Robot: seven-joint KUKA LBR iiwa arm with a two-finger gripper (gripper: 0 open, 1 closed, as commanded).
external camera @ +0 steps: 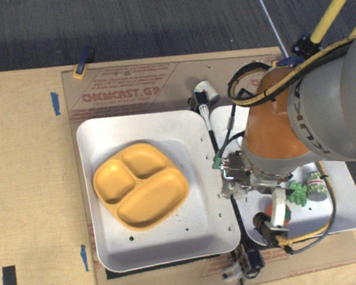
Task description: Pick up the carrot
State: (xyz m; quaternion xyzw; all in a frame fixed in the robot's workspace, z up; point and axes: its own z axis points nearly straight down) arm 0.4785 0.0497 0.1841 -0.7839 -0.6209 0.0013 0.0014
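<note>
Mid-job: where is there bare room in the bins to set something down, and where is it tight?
The left bin has bare floor along its near rim below the yellow plate, and a strip between the plate and its right wall. The right bin is crowded: the arm covers most of it, with the carrot at the arm's near edge.

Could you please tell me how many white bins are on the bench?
2. The left bin holds a yellow divided plate. The right bin sits directly beside it, mostly covered by the arm, so some of its contents may be hidden.
</note>
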